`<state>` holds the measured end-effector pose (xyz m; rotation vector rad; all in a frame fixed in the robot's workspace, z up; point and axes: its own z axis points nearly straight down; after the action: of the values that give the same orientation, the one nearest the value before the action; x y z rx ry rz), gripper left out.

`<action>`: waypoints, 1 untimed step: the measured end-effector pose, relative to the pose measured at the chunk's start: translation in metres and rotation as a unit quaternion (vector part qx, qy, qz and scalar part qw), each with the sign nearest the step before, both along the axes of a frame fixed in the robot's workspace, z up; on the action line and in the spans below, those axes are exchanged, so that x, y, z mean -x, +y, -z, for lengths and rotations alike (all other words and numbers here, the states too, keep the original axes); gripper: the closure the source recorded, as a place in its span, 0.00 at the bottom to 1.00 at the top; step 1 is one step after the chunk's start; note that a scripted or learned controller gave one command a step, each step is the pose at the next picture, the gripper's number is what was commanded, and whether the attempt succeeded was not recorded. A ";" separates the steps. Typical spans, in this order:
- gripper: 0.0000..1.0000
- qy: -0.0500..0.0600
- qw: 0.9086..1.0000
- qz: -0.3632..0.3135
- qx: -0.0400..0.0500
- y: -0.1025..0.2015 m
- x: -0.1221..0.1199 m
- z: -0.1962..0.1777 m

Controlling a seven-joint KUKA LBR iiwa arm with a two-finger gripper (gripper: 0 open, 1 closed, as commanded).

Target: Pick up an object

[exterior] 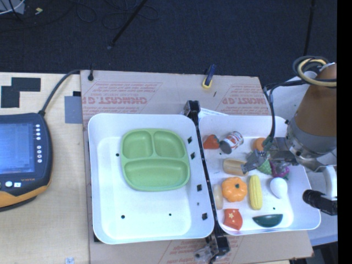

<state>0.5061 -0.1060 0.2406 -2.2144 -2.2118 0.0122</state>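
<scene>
My gripper (257, 161) hangs low over the middle of the right bin (300, 216), with the grey arm and its orange band (322, 106) coming in from the right. Just left of it lies a tan bun (233, 166). A green piece (265, 168) and a purple piece (281, 171) sit right beside it, partly covered by the wrist. Below are an orange pumpkin (234, 190), a yellow corn cob (255, 191) and a white egg (278, 187). A small can (232, 141), a red piece (211, 142) and an orange fruit (259, 144) lie towards the back.
The left bin (104, 202) holds a green divided plate (155, 159). A red strawberry (232, 219) and a dark green slice (268, 220) lie at the right bin's front. A black divider (201, 169) runs between the bins. A teach pendant (22, 158) lies at far left.
</scene>
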 end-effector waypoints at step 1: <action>0.00 -0.004 1.000 -0.001 0.001 0.000 -0.002 -0.004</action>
<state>0.5077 -0.1062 0.2443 -2.2173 -2.2177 0.0050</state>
